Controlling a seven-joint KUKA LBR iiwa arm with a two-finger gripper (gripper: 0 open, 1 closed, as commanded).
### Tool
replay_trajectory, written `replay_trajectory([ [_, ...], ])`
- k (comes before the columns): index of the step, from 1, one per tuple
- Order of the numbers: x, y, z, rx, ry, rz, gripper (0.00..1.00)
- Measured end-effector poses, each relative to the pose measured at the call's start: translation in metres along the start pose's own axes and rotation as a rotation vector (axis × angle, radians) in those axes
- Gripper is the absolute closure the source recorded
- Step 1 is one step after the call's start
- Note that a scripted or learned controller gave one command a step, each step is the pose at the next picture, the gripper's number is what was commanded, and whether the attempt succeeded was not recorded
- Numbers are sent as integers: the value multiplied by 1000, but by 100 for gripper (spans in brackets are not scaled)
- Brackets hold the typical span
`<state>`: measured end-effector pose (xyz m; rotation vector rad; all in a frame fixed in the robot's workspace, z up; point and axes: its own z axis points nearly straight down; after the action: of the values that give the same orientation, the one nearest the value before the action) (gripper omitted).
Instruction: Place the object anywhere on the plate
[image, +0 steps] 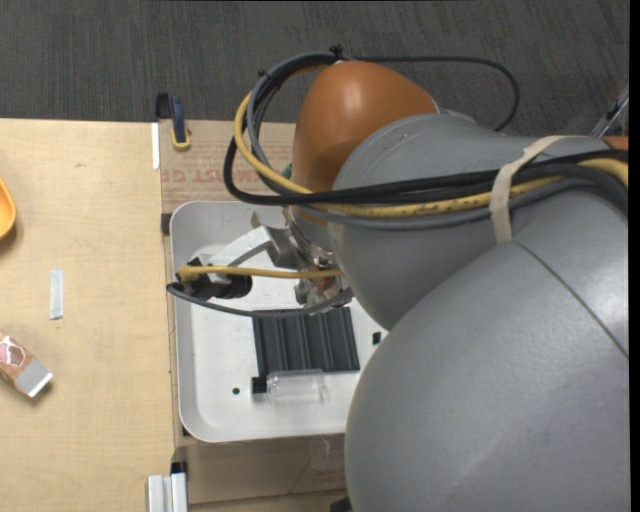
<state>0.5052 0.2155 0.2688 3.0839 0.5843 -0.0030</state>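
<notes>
Object (305, 342) dark, ribbed, rectangular, flat in white bin (200, 400), finger state unclear.

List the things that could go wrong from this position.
1. The arm covers much of the white bin, so the camera cannot confirm any grasp.
2. Loose cables trail low across the bin and might snag or drag things.
3. The clear object lies against the black ribbed piece, so a pick could catch both.
</notes>
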Motion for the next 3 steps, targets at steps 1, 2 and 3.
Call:
replay_trajectory([
  [1,26,-2,9,0,0,179,100],
  [2,-21,-21,-43,-1,1,178,100],
  [3,54,43,45,0,-3,-95,100],
])
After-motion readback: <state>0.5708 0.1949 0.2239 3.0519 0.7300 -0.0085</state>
